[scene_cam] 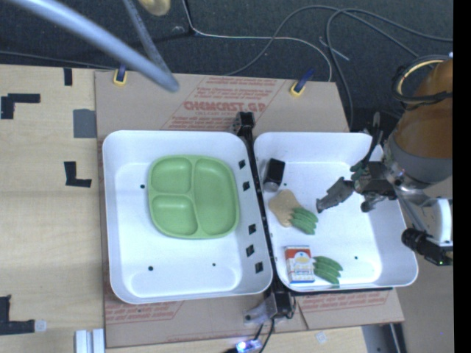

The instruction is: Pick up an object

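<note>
– Gripper (344, 195) state? Where's the target?
– Fingers spread apart, grasping nothing, above the right bin (368, 267). Nearest object: the green toy (304, 220) touching the tan piece (282, 204), just left of it.
– Risk?
– Probably catching both together, or nudging the toy away, since they sit pressed close.

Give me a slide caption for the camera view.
Claw over right bin near toy vegetables; green divided plate in left bin.

Left bin (118, 219): green tray (194, 197). Right bin (383, 267): black block (274, 172), tan piece (283, 205), green toys (304, 220), box (299, 265). Claw (346, 195) over right bin, holding nothing.
</note>
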Action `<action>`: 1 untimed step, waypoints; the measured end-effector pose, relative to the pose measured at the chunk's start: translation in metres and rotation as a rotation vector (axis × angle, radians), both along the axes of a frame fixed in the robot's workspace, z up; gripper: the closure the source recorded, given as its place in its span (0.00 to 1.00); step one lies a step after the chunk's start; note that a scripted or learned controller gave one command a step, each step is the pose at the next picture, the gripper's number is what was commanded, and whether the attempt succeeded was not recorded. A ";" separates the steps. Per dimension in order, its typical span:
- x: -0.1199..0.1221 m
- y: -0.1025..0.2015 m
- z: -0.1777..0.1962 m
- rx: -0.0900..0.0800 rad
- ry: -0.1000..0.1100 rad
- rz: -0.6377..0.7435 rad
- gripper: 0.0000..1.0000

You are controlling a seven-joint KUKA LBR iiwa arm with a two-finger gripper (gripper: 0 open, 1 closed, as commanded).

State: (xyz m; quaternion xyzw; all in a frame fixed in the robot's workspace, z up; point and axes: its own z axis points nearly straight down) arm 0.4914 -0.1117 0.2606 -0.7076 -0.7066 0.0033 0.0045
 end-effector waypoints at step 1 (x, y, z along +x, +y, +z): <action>0.002 0.000 0.005 -0.001 -0.010 0.003 0.00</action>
